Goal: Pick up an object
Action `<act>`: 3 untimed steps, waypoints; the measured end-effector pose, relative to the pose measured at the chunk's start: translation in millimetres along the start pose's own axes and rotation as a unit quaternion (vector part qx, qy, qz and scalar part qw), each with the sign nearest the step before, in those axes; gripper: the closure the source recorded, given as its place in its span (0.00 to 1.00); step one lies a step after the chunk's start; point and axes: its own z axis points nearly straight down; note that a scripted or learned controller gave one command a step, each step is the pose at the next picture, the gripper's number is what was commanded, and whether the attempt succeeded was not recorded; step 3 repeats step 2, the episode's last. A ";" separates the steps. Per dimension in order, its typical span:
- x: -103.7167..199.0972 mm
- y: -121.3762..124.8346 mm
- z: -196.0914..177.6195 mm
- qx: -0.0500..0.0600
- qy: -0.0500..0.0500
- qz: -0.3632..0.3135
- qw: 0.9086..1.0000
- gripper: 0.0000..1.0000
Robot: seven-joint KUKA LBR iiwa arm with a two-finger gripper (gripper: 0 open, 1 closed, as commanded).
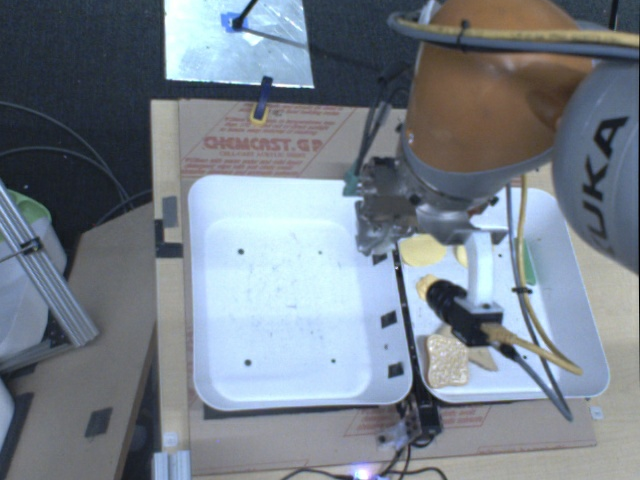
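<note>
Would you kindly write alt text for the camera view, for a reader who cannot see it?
A grey and orange robot arm reaches from the right over two white bins side by side, its end effector low over the seam between them. The right bin holds small yellow and tan objects, including a tan sponge-like block and a yellow disc.

Red "CHEMCAST GP" is printed on the cardboard sheet [262, 145]; "UKA" shows on the arm [600, 168].
</note>
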 end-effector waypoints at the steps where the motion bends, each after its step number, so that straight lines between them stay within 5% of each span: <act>1: -44.5 1.1 -48.0 -0.006 0.002 -0.001 1.000 1.00; 3: -41.9 1.5 -57.3 -0.006 0.002 -0.006 1.000 1.00</act>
